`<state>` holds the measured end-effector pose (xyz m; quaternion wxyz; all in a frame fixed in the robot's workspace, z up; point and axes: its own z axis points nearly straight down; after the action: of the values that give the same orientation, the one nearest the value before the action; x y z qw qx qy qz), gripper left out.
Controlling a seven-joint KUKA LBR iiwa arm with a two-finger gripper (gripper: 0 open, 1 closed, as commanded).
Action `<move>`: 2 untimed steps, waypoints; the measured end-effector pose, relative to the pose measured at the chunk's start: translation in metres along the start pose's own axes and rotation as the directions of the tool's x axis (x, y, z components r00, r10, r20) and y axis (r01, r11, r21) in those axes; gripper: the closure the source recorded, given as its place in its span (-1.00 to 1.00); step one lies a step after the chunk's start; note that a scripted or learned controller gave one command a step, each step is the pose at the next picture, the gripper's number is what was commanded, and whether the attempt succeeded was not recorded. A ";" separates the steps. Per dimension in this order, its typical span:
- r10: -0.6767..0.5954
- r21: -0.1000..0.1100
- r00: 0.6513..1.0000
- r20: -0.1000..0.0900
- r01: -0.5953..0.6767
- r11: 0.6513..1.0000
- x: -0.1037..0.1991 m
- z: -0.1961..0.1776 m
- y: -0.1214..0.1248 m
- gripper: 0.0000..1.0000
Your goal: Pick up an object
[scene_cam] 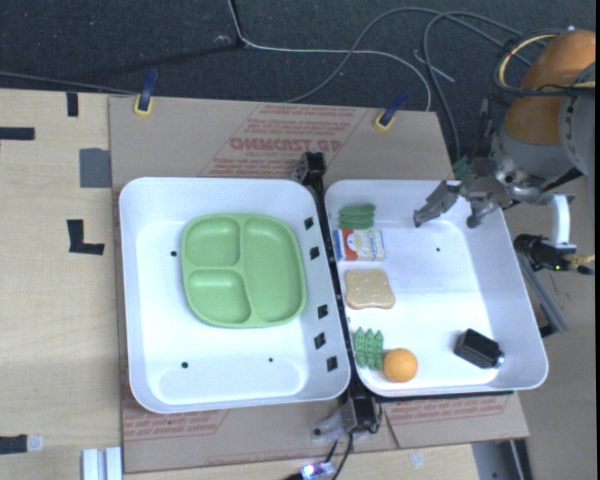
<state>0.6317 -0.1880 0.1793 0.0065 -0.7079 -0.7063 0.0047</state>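
My gripper (pixel 450 211) hangs over the back right corner of the right bin (pixel 510 288), its two fingers spread apart with nothing between them. Along that bin's left side lie a green ridged piece (pixel 357 214), a small red and white carton (pixel 361 243), a tan slice of toast (pixel 369 289), a green leafy toy (pixel 367 345) and an orange ball (pixel 400 365). A black block (pixel 477 348) rests near the bin's front right corner. All of these lie apart from the gripper.
The left bin (pixel 150 298) holds a green divided plate (pixel 245 269). Black clips run down the wall between the bins (pixel 326 298). Cables cross the dark surface behind the bench, and a yellow clamp (pixel 389 116) sits at the cardboard's back edge.
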 end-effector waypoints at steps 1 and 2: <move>-0.003 -0.015 1.000 0.003 0.003 1.000 0.000 -0.010 0.003 -1.00; -0.004 -0.009 1.000 0.003 0.004 1.000 -0.002 0.052 0.009 -1.00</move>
<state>0.6403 -0.1895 0.1267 0.0023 -0.7064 -0.7078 0.0024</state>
